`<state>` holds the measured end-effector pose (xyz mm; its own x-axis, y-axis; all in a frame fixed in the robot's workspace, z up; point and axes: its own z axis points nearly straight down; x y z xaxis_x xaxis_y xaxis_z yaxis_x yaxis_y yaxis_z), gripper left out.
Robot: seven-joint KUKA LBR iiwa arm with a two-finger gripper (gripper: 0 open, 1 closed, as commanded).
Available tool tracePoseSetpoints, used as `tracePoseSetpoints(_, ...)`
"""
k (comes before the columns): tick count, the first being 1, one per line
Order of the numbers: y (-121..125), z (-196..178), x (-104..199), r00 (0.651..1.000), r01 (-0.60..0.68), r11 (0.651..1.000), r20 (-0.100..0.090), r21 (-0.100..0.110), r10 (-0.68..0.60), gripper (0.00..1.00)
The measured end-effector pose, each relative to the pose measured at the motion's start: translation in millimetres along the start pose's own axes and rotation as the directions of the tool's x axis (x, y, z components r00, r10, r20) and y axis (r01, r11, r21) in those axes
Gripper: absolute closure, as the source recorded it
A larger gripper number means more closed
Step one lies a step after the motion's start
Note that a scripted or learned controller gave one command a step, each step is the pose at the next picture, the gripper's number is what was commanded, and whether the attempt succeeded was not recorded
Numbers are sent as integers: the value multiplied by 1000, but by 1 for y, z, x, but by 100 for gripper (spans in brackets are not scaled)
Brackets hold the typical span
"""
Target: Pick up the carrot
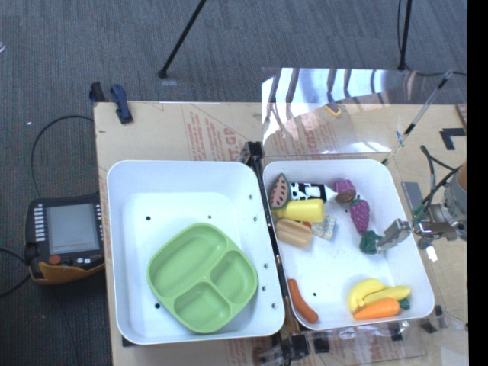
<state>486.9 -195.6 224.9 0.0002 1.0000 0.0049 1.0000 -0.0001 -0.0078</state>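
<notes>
Hovering over the right bin's right rim, gripper well short of the carrot.
Lying orange in the near right corner of that bin, touching the banana just behind it; cannot tell whether open or closed at the gripper; sitting in the left bin, a green divided plate.

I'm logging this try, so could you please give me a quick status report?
Pincer at right bin's right edge, nothing seen in it. Carrot in near right corner, untouched. Banana touching carrot's far side.
</notes>
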Motion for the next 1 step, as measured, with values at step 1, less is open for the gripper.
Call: tracePoseSetpoints(1,-14,93,-10,997,81,997,-4,7,-81,0)
